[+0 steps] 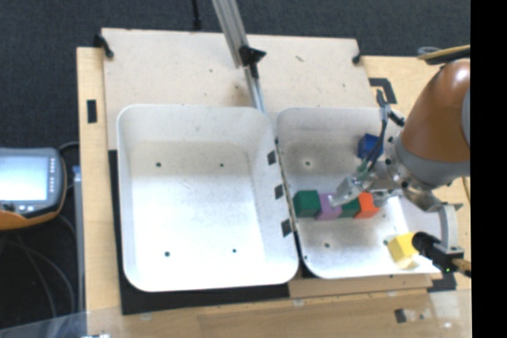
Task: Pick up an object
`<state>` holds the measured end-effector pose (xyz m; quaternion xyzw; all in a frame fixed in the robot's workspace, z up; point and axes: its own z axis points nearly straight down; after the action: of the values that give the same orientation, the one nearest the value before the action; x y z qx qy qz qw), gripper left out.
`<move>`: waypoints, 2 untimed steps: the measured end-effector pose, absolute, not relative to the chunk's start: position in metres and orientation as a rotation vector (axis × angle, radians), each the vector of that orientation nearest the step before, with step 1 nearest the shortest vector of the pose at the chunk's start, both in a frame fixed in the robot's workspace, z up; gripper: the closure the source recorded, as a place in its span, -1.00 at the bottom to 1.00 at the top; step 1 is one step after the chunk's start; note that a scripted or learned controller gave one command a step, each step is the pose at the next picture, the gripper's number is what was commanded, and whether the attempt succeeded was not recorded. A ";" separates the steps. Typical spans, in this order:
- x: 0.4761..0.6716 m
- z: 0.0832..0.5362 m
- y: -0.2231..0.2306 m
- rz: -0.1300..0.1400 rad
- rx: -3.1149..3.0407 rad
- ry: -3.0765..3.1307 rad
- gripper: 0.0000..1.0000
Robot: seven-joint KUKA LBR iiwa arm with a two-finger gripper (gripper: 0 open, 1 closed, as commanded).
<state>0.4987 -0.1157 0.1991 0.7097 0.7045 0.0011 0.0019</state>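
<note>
Five small things lie in the right bin (317,148), and the arm (437,123) reaches over that bin's right-hand rim with its jaws low over three of them. A green block (306,203), a purple block (328,208) and an orange block (367,206) sit touching in a row across the middle of the floor. The jaws hang about where purple meets orange, so one of those two is probably the thing being tried for. Whether the jaws are wide, narrow or closed on anything I cannot tell, since the wrist and grey metalwork cover that spot. The row being packed tight is likely the trouble: there is little gap beside the purple block for a jaw to slip into, and a push could shove the neighbours along. A blue object (367,145) lies apart toward the far side, near the arm's cabling, and a yellow block (401,248) sits close to the near right corner, where the wall would crowd a grasp. The green block is just beside the wall shared with the left bin (198,194), whose floor shows bare white. Straight up looks like the freest way out. The bench (412,75) beyond the bins is bare wood.
</note>
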 end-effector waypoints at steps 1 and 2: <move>0.582 0.125 -0.112 -0.002 2.216 2.226 -1.00; 0.559 0.201 -0.082 0.008 2.212 2.225 -1.00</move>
<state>0.5591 -0.0821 0.2012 0.7050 0.7092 0.0026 0.0021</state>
